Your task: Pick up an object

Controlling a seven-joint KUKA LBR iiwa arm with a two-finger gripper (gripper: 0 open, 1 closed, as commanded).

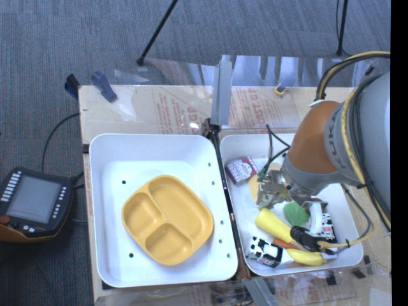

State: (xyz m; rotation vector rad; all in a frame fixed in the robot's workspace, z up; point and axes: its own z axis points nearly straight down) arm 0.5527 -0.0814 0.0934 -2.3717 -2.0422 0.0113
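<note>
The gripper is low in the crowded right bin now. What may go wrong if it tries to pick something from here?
1. The gripper sits among tightly packed things: the banana, a green object and a small red packet. It may push them aside or catch two together.
2. The banana is curved and smooth, so it could slip out.
3. The gripper is near the right bin's inner wall, so it might knock against it.

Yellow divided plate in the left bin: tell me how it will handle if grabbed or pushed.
The yellow divided plate looks moulded and rigid, so probably stiff and fairly light. Lying flat on the left bin, it should slide, not roll. Its low rounded rim may slip from the fingers.
</note>
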